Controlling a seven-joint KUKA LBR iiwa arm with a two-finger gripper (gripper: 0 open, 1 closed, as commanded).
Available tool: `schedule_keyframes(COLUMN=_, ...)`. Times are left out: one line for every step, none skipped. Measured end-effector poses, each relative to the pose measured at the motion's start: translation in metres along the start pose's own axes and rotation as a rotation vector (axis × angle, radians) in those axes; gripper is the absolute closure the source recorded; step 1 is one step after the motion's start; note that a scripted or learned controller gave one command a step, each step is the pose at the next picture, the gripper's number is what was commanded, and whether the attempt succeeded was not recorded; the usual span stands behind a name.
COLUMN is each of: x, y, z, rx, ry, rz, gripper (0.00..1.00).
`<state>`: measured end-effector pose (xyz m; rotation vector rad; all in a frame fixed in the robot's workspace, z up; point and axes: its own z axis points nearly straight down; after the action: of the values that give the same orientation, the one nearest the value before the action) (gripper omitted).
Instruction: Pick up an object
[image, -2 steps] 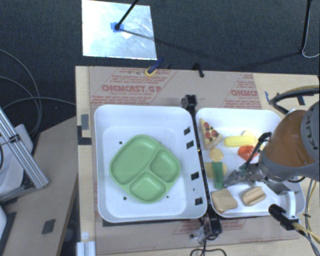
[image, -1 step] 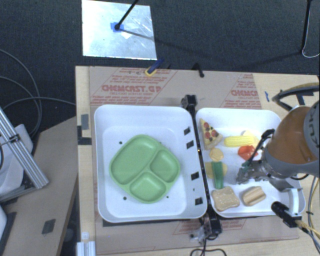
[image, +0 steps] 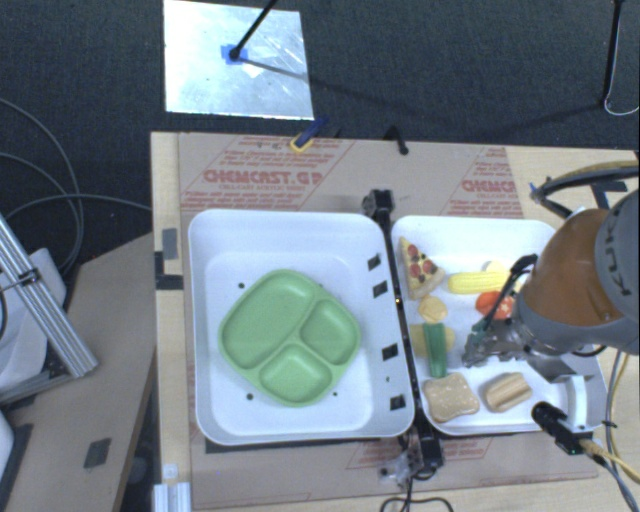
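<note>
Gripper (image: 484, 345) sits low inside the right bin (image: 480, 228), near the bin's middle, pointing down and toward the view's left. Finger state: cannot tell; the dark metal tip is too small and cluttered to read, and no item is seen held in it.

Arm (image: 585, 275) enters from the right edge, the orange band directly above the wrist, the grey body bulking over the bin's right half and hiding that part of the floor.

Items around the tip, right bin:
- Green piece (image: 437, 342), upright oblong, just to the left of the gripper, apart from it.
- Toast slice (image: 451, 397), below-left of the gripper, near the bin's front wall.
- Bread roll (image: 505, 390), tan, below the gripper, just beside the toast.
- Red piece (image: 489, 303), just above the gripper, partly hidden by the wrist.
- Corn cob (image: 474, 282), yellow, above the red piece.
- Small yellow chunk (image: 432, 309), above the green piece.
- Pizza slice (image: 420, 266), at the bin's upper left corner.

Left bin (image: 230, 250): green divided plate (image: 289, 337) lies flat at centre, well apart from the gripper.
</note>
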<state>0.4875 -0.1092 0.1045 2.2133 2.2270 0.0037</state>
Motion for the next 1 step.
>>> schedule_keyframes(x=0.0172, y=-0.0002, z=0.0074, rx=0.002, ry=0.001, rz=0.001, gripper=1.00)
